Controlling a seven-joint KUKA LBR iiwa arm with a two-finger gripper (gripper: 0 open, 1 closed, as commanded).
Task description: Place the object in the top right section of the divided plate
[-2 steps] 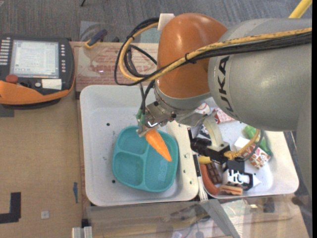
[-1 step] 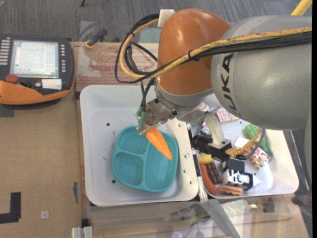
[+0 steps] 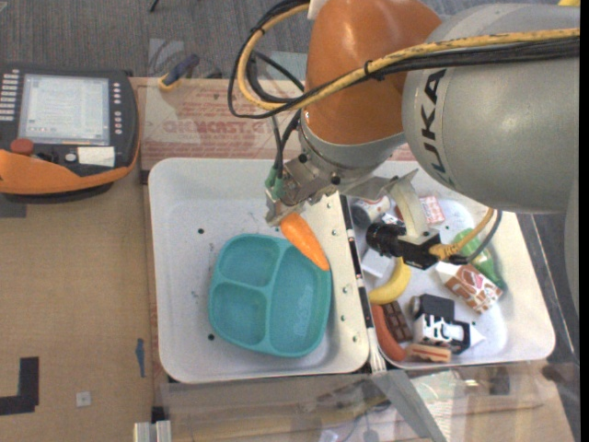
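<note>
Carrot (image 3: 305,240) hangs over the teal plate's (image 3: 267,325) rim; whether jaws grip it, unclear.

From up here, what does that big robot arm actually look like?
A thick, rounded grey metal arm carries black lettering and a glossy orange dome-shaped band above the wrist. Yellow and black cables loop alongside it, down to a small grey metal gripper with green parts.

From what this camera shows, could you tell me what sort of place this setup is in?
Probably a robotics lab or test cell: a grey industrial arm reaches over two white bins, a teach pendant lies on the bench, and toy food such as a carrot serves as props.
</note>
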